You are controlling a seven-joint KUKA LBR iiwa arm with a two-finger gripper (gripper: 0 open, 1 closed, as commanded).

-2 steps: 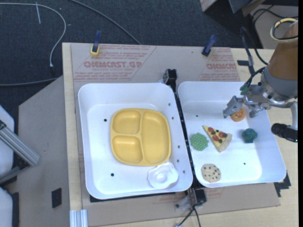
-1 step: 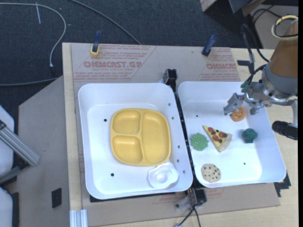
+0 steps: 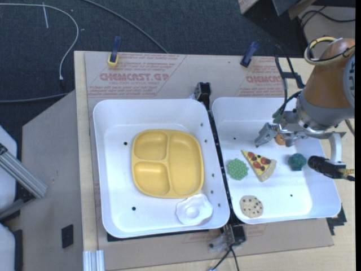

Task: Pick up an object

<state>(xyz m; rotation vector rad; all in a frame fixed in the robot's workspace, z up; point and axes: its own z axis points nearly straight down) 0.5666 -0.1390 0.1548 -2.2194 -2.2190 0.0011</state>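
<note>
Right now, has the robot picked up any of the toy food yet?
Not yet, it looks like. The gripper is down inside the right bin, so reaching in is done. An orange bit sits right by it, but I can't tell if it's held. The pizza slice, green leafy toy, cookie and dark green piece lie on the floor. Grabbing and lifting are left.

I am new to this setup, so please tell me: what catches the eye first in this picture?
The yellow plate with three compartments lies in the left bin, a white fried egg at its near corner. In the right bin lie a pizza slice, a green piece and a cookie, with the gripper above them.
</note>
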